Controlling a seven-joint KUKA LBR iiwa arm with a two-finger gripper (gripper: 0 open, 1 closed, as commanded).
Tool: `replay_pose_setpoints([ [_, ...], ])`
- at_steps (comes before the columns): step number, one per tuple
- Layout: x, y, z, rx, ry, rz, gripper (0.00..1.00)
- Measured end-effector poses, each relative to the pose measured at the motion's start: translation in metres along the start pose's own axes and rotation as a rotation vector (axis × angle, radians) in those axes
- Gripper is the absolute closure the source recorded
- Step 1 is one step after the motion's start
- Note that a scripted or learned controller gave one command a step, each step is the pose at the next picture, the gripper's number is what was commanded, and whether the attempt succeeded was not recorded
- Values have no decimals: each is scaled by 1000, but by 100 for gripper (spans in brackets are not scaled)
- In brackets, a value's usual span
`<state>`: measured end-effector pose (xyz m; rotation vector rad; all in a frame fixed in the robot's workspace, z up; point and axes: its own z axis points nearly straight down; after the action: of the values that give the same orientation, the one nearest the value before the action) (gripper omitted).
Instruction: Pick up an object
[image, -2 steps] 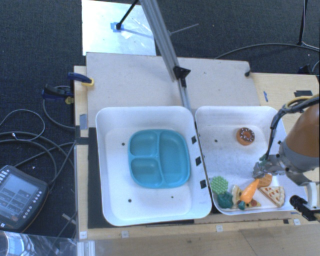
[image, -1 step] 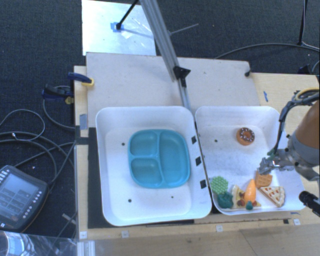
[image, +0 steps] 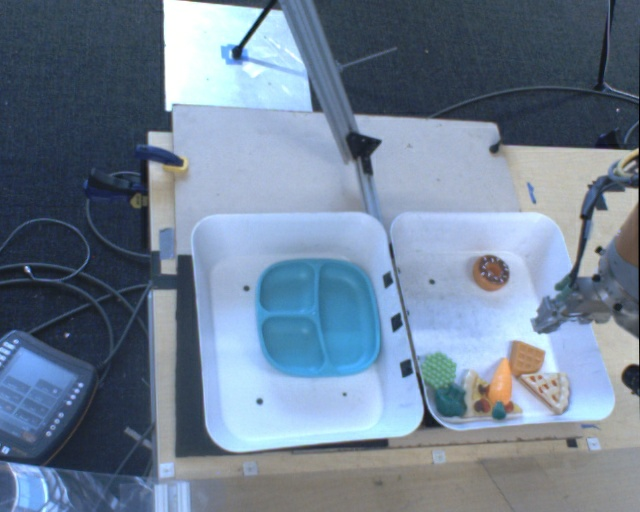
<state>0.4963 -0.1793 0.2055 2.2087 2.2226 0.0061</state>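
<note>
So here we've got the two white bins sitting side by side on the bench (image: 440, 165). The left bin (image: 225, 330) has a teal divided plate (image: 320, 317) lying flat in the middle of it, three compartments, nothing on it that we can see.

The right bin (image: 560, 245) is where all the toy food lives. There's a little chocolate donut (image: 491, 271) on its own up toward the far side of the bin, well apart from everything else. The rest is bunched along the near edge: a green bumpy piece (image: 438, 369), a darker teal thing (image: 451, 401) just below it, a carrot-looking orange piece (image: 501, 381), a square waffle (image: 526, 356) and a triangular waffle-ish wedge (image: 548, 390) near the corner. A few small bits sit around the carrot but they're too small for us to name.

The arm comes in from the right, and the hand (image: 553, 315) is sitting over the right side of the right bin, just above and to the right of the square waffle in the view. We honestly can't tell whether it's apart or together, it's a grey blur at that angle, and we don't see anything caught in it.

Off the bench on the left there's a pendant controller (image: 38, 392) on the dark floor with cables (image: 70, 290) looping around, plus a blue clamp (image: 150, 165) on the bench edge.
</note>
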Motion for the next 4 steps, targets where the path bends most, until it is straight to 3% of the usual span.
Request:
replay_pose_setpoints([
  [4,180,95,-18,4,5,-5,100],
])
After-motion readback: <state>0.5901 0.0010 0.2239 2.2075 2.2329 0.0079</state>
